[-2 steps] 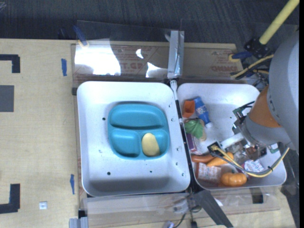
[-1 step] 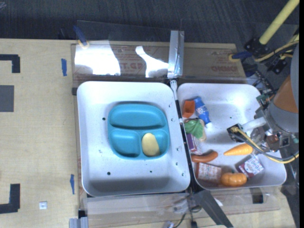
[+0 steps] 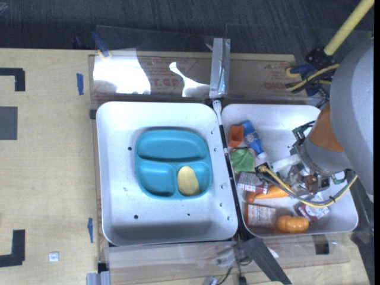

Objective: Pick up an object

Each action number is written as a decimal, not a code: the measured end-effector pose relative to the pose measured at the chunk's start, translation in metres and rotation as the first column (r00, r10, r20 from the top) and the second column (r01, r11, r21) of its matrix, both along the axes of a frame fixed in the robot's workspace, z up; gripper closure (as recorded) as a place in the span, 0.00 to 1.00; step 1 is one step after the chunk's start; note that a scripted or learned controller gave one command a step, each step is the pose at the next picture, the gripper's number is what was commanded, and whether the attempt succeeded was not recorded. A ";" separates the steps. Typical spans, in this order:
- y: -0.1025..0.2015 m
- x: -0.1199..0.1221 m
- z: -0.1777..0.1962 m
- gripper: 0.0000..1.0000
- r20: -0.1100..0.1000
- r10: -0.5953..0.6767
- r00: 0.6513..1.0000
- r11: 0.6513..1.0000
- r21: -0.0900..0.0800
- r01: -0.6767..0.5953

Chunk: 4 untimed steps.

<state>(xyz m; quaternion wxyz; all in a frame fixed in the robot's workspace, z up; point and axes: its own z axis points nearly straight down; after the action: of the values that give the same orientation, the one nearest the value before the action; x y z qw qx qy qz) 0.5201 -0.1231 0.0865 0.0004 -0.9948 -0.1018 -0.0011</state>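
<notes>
Grey arm down among the clutter of the right bin

Grey and bulky, the arm (image 3: pixel 356 100) comes in from the right and bends over the right bin (image 3: pixel 270 113), its orange band (image 3: pixel 325 134) showing just above the wrist. The gripper (image 3: pixel 301 180) sits low over the middle of that bin, wrapped in yellow and black cables; from where I stand I cannot tell how it is set or whether anything is in it.

Under and around it lies a loose heap. An orange cup-like piece (image 3: pixel 236 135) and a blue packet (image 3: pixel 252 139) rest near the bin's far left corner, with a green crumpled thing (image 3: pixel 242 159) just beside them along the left wall. A long orange carrot-shaped object (image 3: pixel 270 193) lies across the middle, close to the gripper's cables. A printed red-and-white packet (image 3: pixel 260 215) lies at the near left corner, and a small round orange fruit (image 3: pixel 292 223) sits beside it against the near wall.

The left bin (image 3: pixel 113 159) holds a blue divided tray (image 3: pixel 172 153) at its centre. A pale yellow egg-shaped object (image 3: pixel 188 180) lies in the tray's near right compartment.

Both bins stand side by side, touching, on the light wooden bench (image 3: pixel 47 159).
</notes>
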 end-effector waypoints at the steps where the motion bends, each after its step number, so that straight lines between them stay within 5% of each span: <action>1: -0.057 -0.042 -0.001 1.00 -0.003 -0.007 1.000 1.000 -0.001 0.007; 2: -0.067 -0.012 0.110 1.00 0.005 0.013 1.000 1.000 -0.001 -0.013; 3: -0.066 -0.014 0.106 0.00 -0.005 0.014 1.000 1.000 0.001 -0.014; 4: -0.008 -0.008 0.089 0.00 -0.008 0.003 1.000 1.000 0.004 -0.003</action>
<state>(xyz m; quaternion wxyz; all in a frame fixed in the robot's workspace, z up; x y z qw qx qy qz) 0.5122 -0.1307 0.1753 0.0026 -0.9947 -0.1030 0.0026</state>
